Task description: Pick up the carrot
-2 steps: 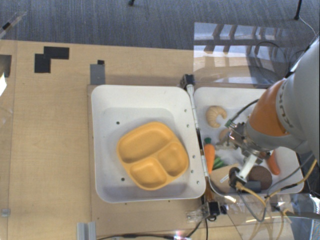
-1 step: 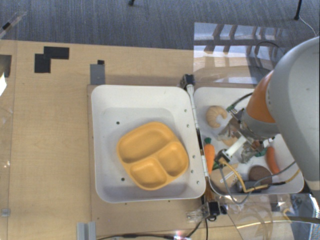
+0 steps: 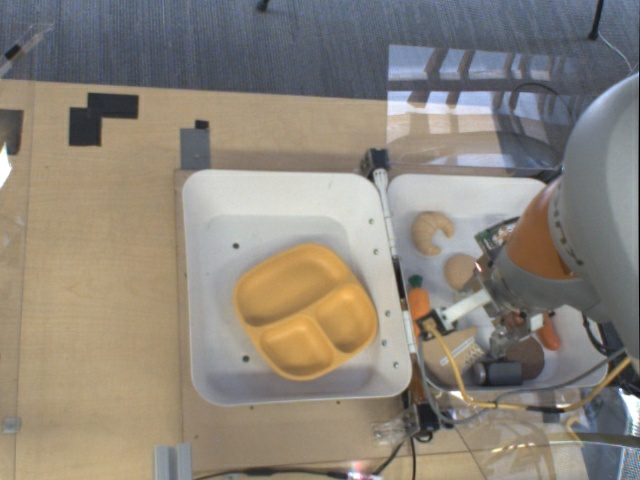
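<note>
The carrot (image 3: 418, 303) lies against the right bin's (image 3: 470, 183) left wall, long axis running along it. The gripper (image 3: 500, 353) hangs just right of it, toward the bin's near edge; its grip I cannot tell.

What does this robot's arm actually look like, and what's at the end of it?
The arm is thick, rounded and pale grey, with a bright orange band just above a grey wrist. Below that sits the hand, a cluster of dark metal and white parts. Thin yellow and black cables loop around it.
</note>
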Controlling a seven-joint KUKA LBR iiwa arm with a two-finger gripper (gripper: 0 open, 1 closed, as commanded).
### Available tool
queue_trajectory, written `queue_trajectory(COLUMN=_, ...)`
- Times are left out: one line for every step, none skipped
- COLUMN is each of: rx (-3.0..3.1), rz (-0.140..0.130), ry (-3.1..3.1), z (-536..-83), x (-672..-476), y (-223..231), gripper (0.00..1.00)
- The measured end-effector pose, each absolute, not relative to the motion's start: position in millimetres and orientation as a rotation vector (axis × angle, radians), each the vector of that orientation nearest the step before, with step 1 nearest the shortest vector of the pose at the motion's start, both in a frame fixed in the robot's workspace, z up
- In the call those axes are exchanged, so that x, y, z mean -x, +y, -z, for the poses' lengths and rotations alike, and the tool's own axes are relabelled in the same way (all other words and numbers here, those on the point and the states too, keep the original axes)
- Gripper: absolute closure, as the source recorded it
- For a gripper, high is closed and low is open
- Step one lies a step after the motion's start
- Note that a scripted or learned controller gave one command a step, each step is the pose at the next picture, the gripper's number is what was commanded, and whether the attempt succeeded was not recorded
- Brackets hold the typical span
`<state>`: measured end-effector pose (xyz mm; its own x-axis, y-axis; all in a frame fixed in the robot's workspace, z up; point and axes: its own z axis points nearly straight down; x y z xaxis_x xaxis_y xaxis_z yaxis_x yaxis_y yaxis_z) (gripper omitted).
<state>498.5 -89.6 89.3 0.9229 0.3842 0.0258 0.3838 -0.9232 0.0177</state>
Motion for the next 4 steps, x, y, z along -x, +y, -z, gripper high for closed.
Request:
queue_trajectory(rx=-3.075, rz=-0.009, ry=0.632, z=-209.9, x=-552.2, y=-125.3, gripper=0.0)
queue_trajectory(rx=-3.055, rz=0.011, ry=0.756, z=-152.1, x=-567.1, y=-89.7, gripper=0.0)
queue_trajectory(rx=-3.092, rz=-0.011, ry=0.567, z=-86.9, x=-541.7, y=-87.9, gripper=0.0)
queue_trajectory(rx=-3.122, rz=-0.022, ry=0.337, z=-87.2, x=-533.2, y=-83.5, gripper=0.0)
